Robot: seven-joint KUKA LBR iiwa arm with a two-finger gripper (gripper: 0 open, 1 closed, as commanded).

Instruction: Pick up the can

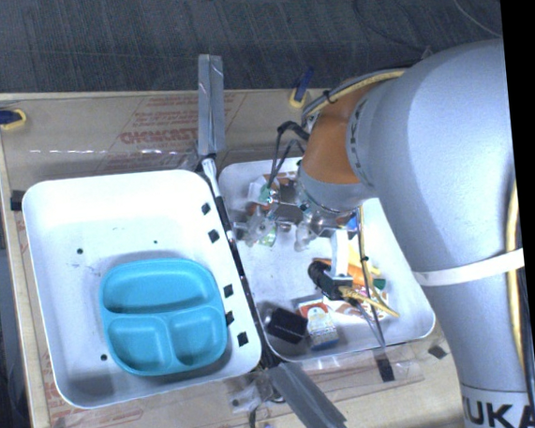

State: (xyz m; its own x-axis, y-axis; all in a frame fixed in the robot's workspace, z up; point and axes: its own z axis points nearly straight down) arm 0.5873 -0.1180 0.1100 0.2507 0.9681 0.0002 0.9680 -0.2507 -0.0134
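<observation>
Can (322,325) is taken, with some doubt, to be the small labelled item with a red top lying near the front wall of the right bin (419,324); its shape is too small to be made out firmly. It is seen resting on the bin floor, just beside a black block (284,325) on its left, and near a tangle of orange and yellow pieces (361,286) on its right.

The pincer (282,221) is placed well apart from it, toward the far end of the same bin, low among a cluster of small mixed items (252,217). Whether the pincer is apart or together cannot be told, and nothing is seen to be held in it. The grey arm (454,190) is reached in from the right, across the bin.

The left bin (108,214) is occupied by a blue divided tray (159,313), and both bins are carried on the desk (99,130).

The task is judged not yet begun in earnest: the can is not grasped or lifted, and the pincer is not lined up over it. An approach to the near end of the bin, a grip and a lift are all left to be done.
</observation>
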